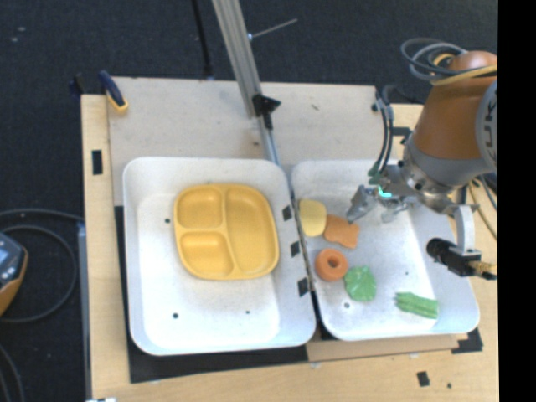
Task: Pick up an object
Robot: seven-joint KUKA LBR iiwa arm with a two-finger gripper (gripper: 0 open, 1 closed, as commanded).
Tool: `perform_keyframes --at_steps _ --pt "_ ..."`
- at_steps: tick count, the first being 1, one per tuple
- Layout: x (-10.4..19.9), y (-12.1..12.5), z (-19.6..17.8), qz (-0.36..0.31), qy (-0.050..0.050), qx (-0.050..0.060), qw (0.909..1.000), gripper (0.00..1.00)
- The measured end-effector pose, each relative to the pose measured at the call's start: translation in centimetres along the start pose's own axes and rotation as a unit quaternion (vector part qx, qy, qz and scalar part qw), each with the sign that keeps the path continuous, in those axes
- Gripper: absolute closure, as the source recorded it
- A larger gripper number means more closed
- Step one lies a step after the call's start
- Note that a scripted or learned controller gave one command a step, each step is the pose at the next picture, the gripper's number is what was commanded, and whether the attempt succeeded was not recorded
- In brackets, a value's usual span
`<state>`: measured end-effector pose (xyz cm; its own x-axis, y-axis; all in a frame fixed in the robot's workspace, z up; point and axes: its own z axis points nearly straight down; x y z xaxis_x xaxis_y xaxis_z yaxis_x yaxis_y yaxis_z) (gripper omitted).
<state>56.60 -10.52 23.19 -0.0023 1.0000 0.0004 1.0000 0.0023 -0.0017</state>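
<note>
Toys lie scattered in the right bin (435,312), seen from the camera above: a pale yellow piece (312,218) against the left wall, an orange lump (342,232) touching it, an orange ring (332,265) nearer, a green leafy piece (362,284) just right of the ring, and a green pod (417,305) by the near right corner. The gripper (378,203) hangs over the bin's far half, just right of the orange lump, fingers apart and nothing between them. The left bin (151,325) carries a yellow divided plate (226,229). These pieces look like light, stiff, smooth plastic, so likely slippery. The orange lump seems best taken across its narrow width; the ring by its rim.
</note>
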Motion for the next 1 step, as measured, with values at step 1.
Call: perform_keyframes --at_steps 1 --pt "0.00 0.06 -0.09 0.000 0.000 -0.001 1.0000 0.00"
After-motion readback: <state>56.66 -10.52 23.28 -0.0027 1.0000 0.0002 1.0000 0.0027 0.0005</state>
